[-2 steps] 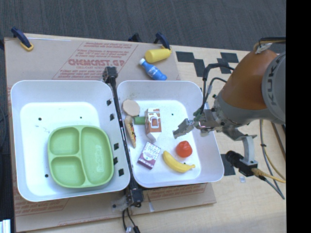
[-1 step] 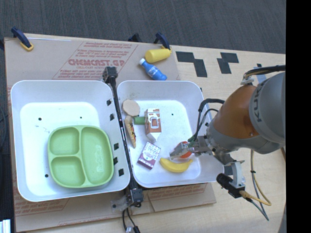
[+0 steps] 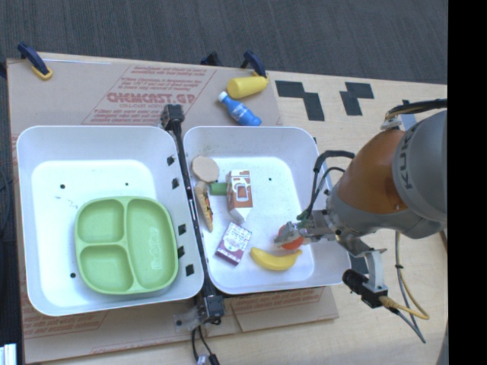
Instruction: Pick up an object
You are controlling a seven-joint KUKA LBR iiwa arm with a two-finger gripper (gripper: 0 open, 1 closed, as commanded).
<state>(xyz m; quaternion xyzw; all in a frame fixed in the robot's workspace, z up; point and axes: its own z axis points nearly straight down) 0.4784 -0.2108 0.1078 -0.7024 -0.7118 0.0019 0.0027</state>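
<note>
The gripper (image 3: pixel 293 236) is seen low in the right bin (image 3: pixel 304 139) — fingers' state cannot be told — just above the banana (image 3: pixel 274 259).

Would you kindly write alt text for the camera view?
The gripper hovers in the right bin beside a banana, near a carton and packet. The left bin holds a green tray.
</note>
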